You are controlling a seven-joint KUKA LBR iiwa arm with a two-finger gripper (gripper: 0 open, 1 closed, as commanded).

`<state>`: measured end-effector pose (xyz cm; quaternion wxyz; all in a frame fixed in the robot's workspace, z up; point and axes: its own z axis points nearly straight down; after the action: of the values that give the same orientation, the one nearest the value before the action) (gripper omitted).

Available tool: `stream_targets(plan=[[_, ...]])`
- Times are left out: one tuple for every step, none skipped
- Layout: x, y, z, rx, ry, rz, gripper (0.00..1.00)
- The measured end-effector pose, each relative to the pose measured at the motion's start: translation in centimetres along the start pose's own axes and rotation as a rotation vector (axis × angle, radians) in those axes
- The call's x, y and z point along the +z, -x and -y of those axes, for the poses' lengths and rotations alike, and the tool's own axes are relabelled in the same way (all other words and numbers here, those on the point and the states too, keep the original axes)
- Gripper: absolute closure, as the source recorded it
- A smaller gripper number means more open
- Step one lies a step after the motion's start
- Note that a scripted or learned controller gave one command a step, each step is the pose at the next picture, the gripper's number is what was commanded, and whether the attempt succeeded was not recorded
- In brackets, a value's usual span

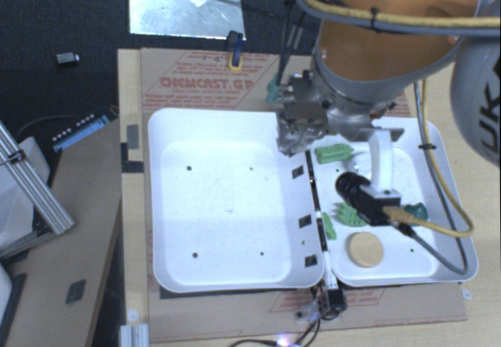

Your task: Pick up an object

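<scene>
Handling: tan disc in right bin looks light, stiff, smooth; take across rim. Green piece just beside tool. Tool apart or together: cannot tell.

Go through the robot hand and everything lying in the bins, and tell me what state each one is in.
Hand: low over the right bin's far left corner.
Right bin: holding all the pieces listed here.
Long green piece: lying flat, beside the hand.
Small green piece: lying flat, partly hidden by the arm.
Tan disc: lying flat near the front edge, not lifted.
</scene>
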<state>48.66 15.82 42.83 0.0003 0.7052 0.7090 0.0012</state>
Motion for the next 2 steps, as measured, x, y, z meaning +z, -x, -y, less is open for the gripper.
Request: stream_targets(plan=[[-0.7, -0.9, 0.0, 0.0, 0.0, 0.0, 1.0], [-1.2, -2.1, 0.0, 0.001, 0.0, 0.0, 1.0]])
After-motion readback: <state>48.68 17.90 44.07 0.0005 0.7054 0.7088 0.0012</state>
